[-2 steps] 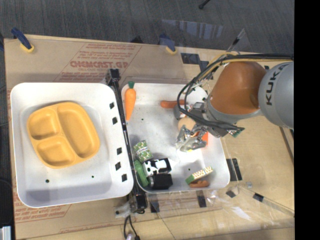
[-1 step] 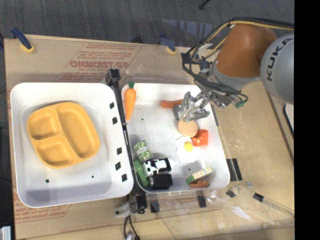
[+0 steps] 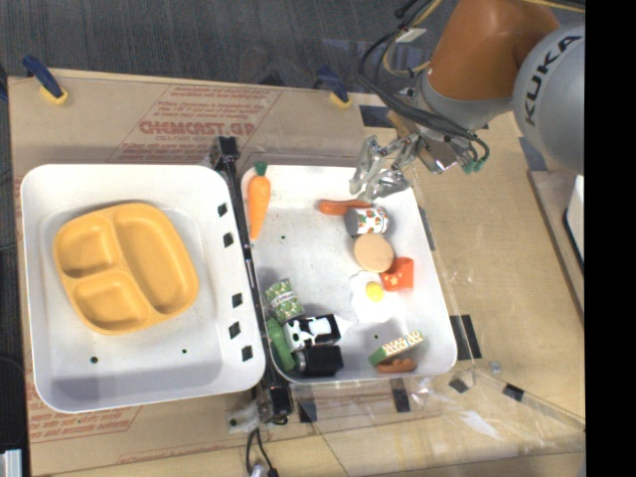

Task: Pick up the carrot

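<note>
Step in hand, as judged from the layout: approach. The carrot is not yet grasped, and the gripper has to be brought across to it before any descent.

Near edge of the right bin [image 3: 437, 296]: a toy cow [image 3: 316, 332] and a small green carton [image 3: 282, 297] lie by the near left corner, with a small flat labelled toy [image 3: 397, 350] to their right. Mid-bin, on the right side: a fried-egg toy [image 3: 368, 290], a red block [image 3: 399, 274], a round tan disc [image 3: 374, 254] and a small can [image 3: 370, 221]. Beyond these lies an orange sausage-shaped piece [image 3: 340, 207].

The carrot [image 3: 258, 199] lies at the far left of the right bin, against the divider between the bins, green top pointing to the far side. Nothing touches it.

The gripper [image 3: 376, 177] hangs over the far right part of the same bin, close to the sausage-shaped piece and well apart from the carrot. Its fingers appear parted and nothing is between them.

Next move calls for: travel left across the bin, alignment of the fingers across the carrot's narrow width, then descent. The divider close beside the carrot leaves little finger room on that side.

The left bin [image 3: 40, 366] holds a yellow compartment tray [image 3: 124, 263]
</note>
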You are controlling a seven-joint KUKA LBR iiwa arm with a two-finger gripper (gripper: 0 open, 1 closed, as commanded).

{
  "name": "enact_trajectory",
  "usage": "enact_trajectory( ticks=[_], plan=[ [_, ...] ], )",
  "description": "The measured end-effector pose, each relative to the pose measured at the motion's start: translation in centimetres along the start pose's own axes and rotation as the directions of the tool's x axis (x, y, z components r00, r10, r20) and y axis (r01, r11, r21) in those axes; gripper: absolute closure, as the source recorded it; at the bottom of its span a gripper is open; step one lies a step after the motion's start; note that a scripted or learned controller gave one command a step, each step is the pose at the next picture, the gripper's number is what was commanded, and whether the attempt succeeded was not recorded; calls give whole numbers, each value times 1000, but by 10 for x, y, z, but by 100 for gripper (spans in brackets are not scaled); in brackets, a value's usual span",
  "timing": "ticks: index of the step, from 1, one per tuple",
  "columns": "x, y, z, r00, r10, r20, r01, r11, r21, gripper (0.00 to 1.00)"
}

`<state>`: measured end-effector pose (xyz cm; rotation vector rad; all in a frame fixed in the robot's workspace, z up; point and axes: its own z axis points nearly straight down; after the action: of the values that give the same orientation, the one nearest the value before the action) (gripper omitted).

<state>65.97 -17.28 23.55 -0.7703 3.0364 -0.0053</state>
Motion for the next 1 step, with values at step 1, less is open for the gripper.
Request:
enact_trajectory(
  ticks=[1],
  plan=[
    [19, -33, -40, 992, -125, -3, 125, 992, 1, 100]
  ],
)
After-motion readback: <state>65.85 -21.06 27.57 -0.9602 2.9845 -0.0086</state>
